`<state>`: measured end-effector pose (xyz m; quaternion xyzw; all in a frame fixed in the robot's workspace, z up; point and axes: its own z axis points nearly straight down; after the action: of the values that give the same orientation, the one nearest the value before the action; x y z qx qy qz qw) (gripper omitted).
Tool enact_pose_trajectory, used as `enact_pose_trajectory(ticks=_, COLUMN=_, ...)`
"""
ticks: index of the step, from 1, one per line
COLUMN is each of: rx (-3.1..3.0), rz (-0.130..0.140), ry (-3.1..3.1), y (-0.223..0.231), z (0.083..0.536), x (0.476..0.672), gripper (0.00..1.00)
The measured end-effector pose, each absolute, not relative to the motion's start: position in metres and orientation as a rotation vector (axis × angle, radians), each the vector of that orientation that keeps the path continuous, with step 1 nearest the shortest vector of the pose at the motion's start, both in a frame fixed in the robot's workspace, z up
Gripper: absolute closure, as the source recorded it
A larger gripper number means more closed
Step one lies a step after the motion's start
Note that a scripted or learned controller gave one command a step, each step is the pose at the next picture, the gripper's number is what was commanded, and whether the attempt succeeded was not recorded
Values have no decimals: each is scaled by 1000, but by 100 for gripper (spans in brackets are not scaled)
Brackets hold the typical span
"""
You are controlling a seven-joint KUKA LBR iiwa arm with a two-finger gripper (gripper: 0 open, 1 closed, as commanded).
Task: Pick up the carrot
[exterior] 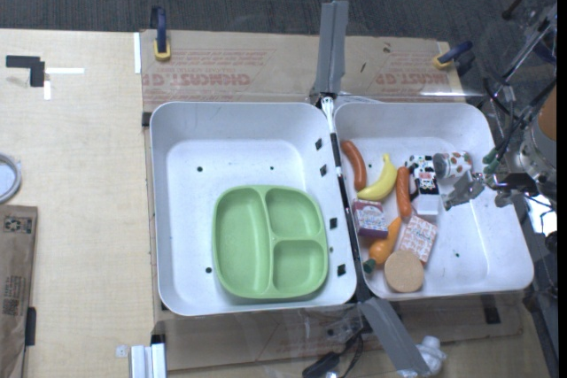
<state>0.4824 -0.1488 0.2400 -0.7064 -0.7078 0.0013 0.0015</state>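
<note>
The carrot (384,249) is a short orange piece with a green tip. It lies near the front left of the right bin (496,274), between a small pink box (369,217) and a round tan disc (404,272). My gripper (461,190) hangs over the right half of that bin, reaching in from the right. It is well to the right of the carrot and farther back, with nothing visibly held.
Near the carrot lie a red sausage (353,163), a banana (381,180), an orange-red sausage (404,192), a cracker pack (416,236) and a black-and-white toy (425,178). The left bin (177,190) holds a green divided plate (232,266).
</note>
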Motion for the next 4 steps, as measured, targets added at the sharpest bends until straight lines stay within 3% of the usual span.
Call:
enact_pose_trajectory(ticks=1, rx=-2104, rz=4, ry=-2329, y=-94, z=157, x=502, gripper=0)
enact_pose_trajectory(ticks=2, rx=-1774, rz=-6, ry=-2604, y=-100, z=97, x=498, gripper=0)
enact_pose_trajectory(ticks=3, rx=-1785, rz=-10, ry=-2610, y=-102, z=108, x=501, gripper=100)
enact_pose_trajectory(ticks=4, rx=-1784, rz=-8, ry=-2609, y=-102, z=108, x=500, gripper=0)
